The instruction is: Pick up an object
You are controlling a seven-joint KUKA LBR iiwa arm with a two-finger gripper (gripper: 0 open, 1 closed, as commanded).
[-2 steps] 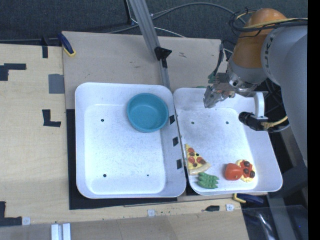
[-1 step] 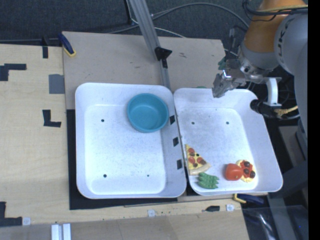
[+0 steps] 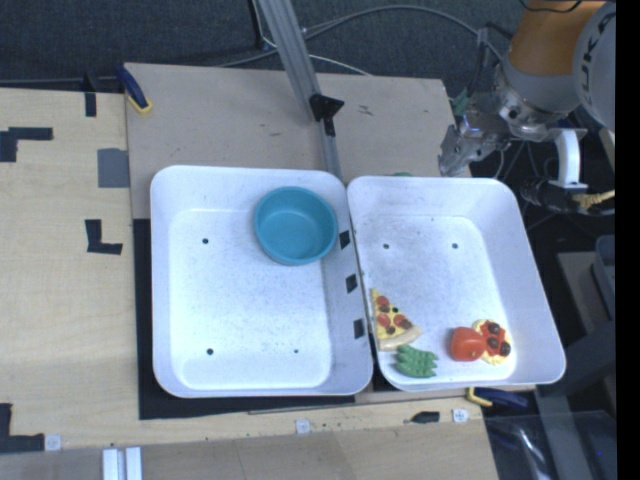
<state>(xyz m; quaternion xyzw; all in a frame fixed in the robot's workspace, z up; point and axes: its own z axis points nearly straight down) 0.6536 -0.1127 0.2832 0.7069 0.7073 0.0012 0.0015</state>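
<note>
The grey arm with the orange band reaches in from the far right, and its two-finger gripper (image 3: 458, 158) hangs just beyond the far rim of the right white bin (image 3: 520, 228); if it is apart or together, I cannot tell.

In the left white bin (image 3: 170, 268) a round blue plastic bowl (image 3: 295, 225) stands upright at the far right part. In the right bin three small toys lie along the near wall: a flat toy pizza slice with red dots (image 3: 390, 320) at the left, a green leafy toy piece (image 3: 416, 362) just near of it, and a red and yellow toy food piece (image 3: 478, 342) to the right, well apart from the gripper.

I judge all of them light and stiff. The bowl is smooth, perhaps slippery; its rim is the best place to hold. The pizza slice lies flat, so it is hard to pinch. The red piece is thicker, and easier to hold across its middle.

No label or brand on the objects can be read
</note>
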